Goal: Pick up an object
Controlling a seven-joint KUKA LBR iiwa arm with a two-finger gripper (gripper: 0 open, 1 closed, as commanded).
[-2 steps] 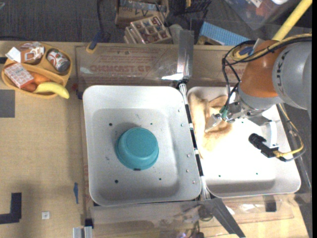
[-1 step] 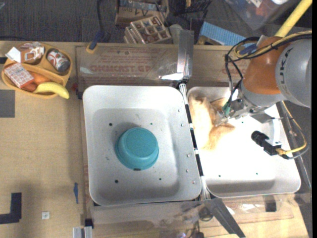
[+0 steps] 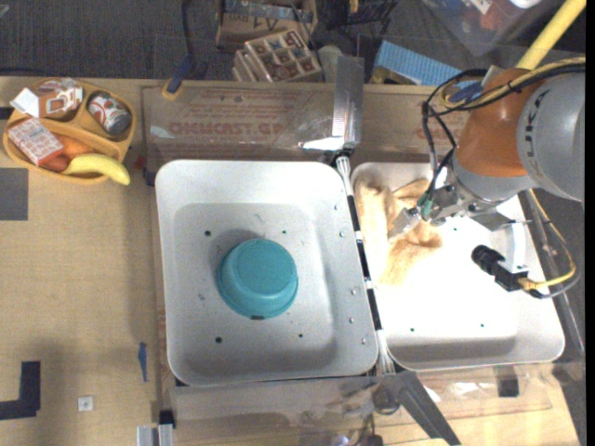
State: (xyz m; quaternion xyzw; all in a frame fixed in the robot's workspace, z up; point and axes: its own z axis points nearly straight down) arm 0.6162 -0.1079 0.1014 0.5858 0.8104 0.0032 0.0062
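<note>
Camera view. Step in hand, as judged: reach and grasp in the right bin (image 3: 548,342). Pincer (image 3: 416,216) low over a pale tan cloth (image 3: 395,240) bunched against that bin's left wall; how far open, cannot tell, nor any hold. Next move calls for closing on a raised fold, then lifting straight. Left bin (image 3: 177,193): one teal bowl (image 3: 258,278), upside down, centre. Yellow tray (image 3: 65,167), worktop's far left: banana (image 3: 99,166), toy groceries.
</note>
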